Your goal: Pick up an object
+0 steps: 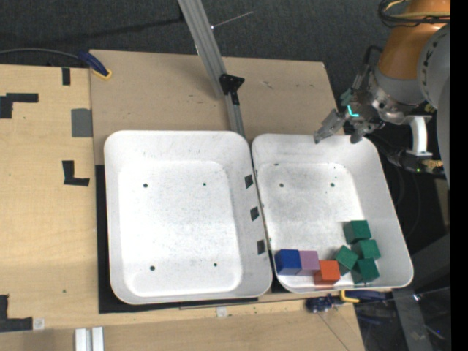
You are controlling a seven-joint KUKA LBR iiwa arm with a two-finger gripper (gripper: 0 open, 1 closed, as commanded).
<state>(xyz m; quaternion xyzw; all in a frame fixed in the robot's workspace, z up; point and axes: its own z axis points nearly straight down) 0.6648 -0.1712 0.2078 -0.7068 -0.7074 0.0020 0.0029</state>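
No writing is legible on the blocks (330, 258) or bins (117, 152).

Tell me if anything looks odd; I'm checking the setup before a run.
Nothing looks damaged or spilled. All the blocks sit crowded in the right bin's near corner, far from the gripper.

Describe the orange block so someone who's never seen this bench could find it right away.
Look at the right-hand white bin, then its near edge, where small blocks are clustered. The orange block sits low in that row, with the purple block on its left and green blocks on its right. It is the only orange one.
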